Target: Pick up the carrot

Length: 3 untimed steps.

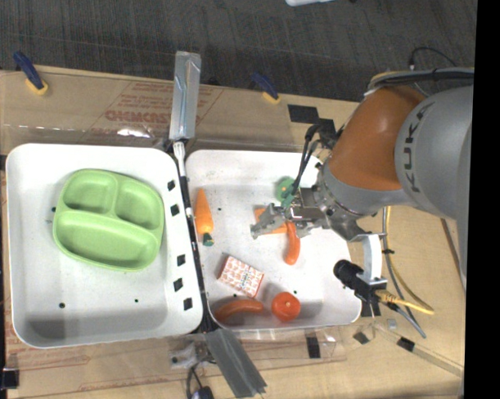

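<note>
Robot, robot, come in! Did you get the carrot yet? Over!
Gripper low in right bin, at a carrot. Second carrot loose by the divider. Box and tomato nearby, not blocking.

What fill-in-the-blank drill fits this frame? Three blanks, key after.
1. The divided plate is coloured ___.
2. The patterned box lies in the view's ___ bin.
3. The carrot lies beside the ___ between the bins.
Missing words: green; right; divider.
</note>
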### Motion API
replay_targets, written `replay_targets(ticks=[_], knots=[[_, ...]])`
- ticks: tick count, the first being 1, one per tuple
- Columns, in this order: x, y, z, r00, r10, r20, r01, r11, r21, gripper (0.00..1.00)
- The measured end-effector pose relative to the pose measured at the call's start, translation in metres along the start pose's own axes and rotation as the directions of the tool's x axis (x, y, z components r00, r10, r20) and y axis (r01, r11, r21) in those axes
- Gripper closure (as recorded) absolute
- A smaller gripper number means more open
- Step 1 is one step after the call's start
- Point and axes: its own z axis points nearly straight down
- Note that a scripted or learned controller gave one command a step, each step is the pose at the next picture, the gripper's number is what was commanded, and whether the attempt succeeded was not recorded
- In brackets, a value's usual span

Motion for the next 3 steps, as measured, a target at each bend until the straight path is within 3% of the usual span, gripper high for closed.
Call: replay_targets(ticks=[1,2,3], knots=[[-0.047,0.078,-0.010,0.997,-0.072,0.001,0.072,0.997,-0.003,0.00],[-0.012,0.074,0.030,0.948,-0.319,0.001,0.319,0.948,-0.001,0.00],[0.070,0.006,0.034,0.831,-0.557,0.001,0.557,0.831,-0.001,0.00]])
